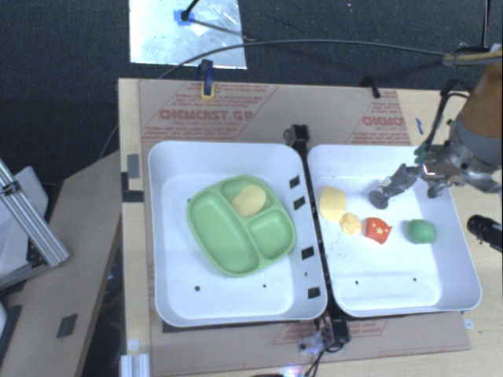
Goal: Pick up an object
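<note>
Overhead, the gripper (383, 195) hovered in the right bin's (440, 293) upper half, grip state unclear, just above the yellow piece (332, 203), red piece (378, 231) and green ball (421, 231).

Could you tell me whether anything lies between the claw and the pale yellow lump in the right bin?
Nothing visible does: the claw hangs just right of the pale yellow lump, with bare white bin floor between them.
</note>
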Robot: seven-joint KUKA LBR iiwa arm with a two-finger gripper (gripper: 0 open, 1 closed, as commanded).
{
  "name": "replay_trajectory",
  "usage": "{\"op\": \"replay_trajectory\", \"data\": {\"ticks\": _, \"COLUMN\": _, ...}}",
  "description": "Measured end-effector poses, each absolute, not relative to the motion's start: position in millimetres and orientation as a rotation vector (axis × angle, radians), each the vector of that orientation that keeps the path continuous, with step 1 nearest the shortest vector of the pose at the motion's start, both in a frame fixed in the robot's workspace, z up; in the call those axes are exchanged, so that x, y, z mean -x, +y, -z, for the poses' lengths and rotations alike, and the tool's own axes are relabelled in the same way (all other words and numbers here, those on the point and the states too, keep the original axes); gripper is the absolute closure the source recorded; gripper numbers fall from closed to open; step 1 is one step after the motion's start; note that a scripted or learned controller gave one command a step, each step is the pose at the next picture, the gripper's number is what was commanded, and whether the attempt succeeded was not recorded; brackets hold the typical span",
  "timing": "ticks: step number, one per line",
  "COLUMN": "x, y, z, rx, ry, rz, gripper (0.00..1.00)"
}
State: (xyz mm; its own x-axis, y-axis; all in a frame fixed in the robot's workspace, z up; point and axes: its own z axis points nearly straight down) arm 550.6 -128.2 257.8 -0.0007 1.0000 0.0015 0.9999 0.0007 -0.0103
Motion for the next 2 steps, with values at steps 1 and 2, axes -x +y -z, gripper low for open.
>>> {"op": "replay_trajectory", "data": {"ticks": 1, "x": -552.7, "y": -127.9, "z": -264.1, "rx": 2.219, "ry": -2.226, "rz": 0.002, "gripper": 0.0}}
{"op": "replay_trajectory", "data": {"ticks": 2, "x": -561.7, "y": -128.8, "z": -217.4, "rx": 2.219, "ry": -2.222, "rz": -0.002, "gripper": 0.0}}
